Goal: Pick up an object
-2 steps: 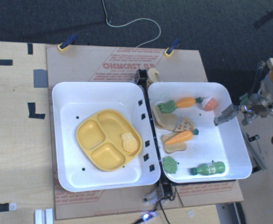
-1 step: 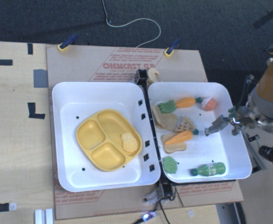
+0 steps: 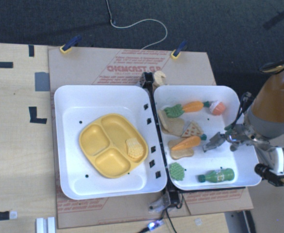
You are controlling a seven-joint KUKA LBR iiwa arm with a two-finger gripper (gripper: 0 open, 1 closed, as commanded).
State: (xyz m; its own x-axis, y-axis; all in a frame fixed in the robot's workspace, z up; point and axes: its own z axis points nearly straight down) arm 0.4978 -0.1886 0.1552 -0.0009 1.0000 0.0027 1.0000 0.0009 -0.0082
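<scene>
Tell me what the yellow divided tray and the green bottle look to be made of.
Yellow tray, in the left bin: probably moulded plastic, going by its even colour, rounded compartment walls and dull sheen.

Green bottle, lying on its side in the right bin: likely glossy plastic, probably a toy; light glints on its body, but it is too small to be sure.

Single fixed camera, mounted above the bench, looking down at a slant. Frames both white bins side by side, left bin [image 3: 64,130] and right bin [image 3: 229,93], on a cardboard sheet [image 3: 132,69] near centre. Far enough back to take in the wooden benchtop [image 3: 15,130] at left and dark floor [image 3: 44,8] along the top. Near edge of the bench cut off at the bottom. Arm [image 3: 270,106] enters from the right edge, partly cropped. Not a close-up: small items in the bins resolve only coarsely.
</scene>
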